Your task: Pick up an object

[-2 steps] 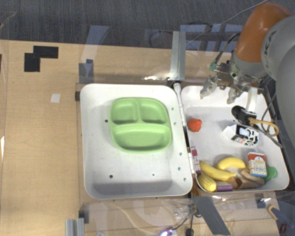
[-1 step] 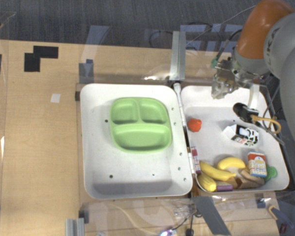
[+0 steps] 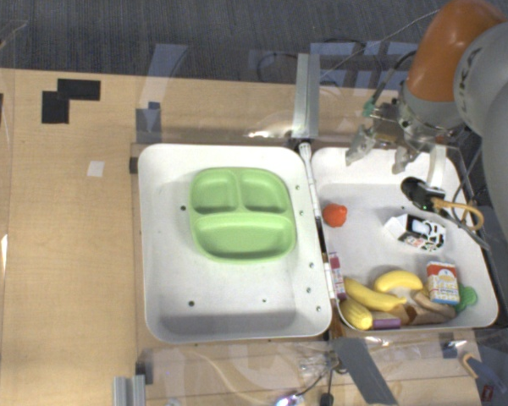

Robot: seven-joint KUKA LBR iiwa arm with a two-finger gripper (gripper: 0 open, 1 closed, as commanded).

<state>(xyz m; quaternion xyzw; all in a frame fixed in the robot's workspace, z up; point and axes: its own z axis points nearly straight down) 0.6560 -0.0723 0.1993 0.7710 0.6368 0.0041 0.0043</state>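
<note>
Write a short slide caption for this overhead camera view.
Open gripper above the right bin of toy food; green divided plate in the left bin.

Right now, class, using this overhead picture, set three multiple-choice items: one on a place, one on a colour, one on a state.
1. Where does the green divided plastic plate lie?
A. left white bin
B. right white bin
C. wooden bench

2. What colour is the small round ball?
A. blue
B. orange-red
C. white

3. The two-finger gripper is
A. holding the plate
B. holding a yellow banana
C. holding nothing

Key: 1 A, the plate fills the left bin's floor. 2 B, it shows orange-red beside the divider. 3 C, its spread fingers hang above bare bin floor.
</note>
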